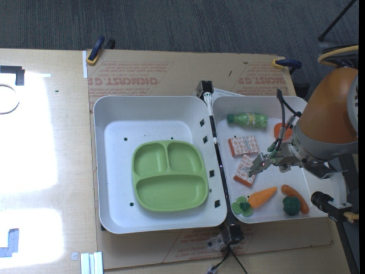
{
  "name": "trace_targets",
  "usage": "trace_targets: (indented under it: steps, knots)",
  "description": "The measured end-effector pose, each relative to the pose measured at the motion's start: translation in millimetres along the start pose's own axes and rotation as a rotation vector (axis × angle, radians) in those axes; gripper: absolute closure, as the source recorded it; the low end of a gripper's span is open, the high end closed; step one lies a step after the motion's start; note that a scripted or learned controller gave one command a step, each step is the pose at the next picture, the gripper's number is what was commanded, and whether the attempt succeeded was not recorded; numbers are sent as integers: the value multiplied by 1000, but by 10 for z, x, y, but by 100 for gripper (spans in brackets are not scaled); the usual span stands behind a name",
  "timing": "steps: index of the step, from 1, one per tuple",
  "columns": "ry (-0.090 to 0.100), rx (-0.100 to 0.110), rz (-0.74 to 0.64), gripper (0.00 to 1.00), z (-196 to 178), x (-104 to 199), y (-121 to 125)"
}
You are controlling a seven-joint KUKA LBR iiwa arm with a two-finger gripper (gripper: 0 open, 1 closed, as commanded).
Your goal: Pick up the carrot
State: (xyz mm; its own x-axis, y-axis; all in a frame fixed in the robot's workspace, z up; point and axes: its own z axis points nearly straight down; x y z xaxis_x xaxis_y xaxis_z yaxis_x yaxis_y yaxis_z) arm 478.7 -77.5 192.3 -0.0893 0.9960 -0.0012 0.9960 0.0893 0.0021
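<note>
One carrot (259,198) lies in the right bin (325,209), near its front wall, orange body slanting up to the right and green top at its lower-left end. We note a second carrot-like item (295,200) with a dark green top just to its right. Above the carrot, two red-and-white printed boxes (244,145) lie in the bin; their print is too small for us to read. A green bottle (247,119) lies on its side near the back wall.

The gripper (261,163) hangs over the lower box, apart from the carrot. Its fingers appear parted with nothing between them.

The left bin (108,153) carries a green divided plate (169,175). Both bins rest on brown cardboard (137,73) bearing red lettering, upside down from this view and not legible to us. The cardboard sits on a pale wooden counter (45,153), washed out by glare at left. Dark grey carpet (171,10) lies beyond.
</note>
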Motion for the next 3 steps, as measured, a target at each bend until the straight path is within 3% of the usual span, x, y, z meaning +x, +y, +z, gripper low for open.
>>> trace_targets:
  steps: [1,2,3]
  knots:
    - [1,2,-235,0,1002,-196,7]
    - [1,1,-268,0,1000,-211,-25]
    - [0,-1,-265,100,903,-217,-14]
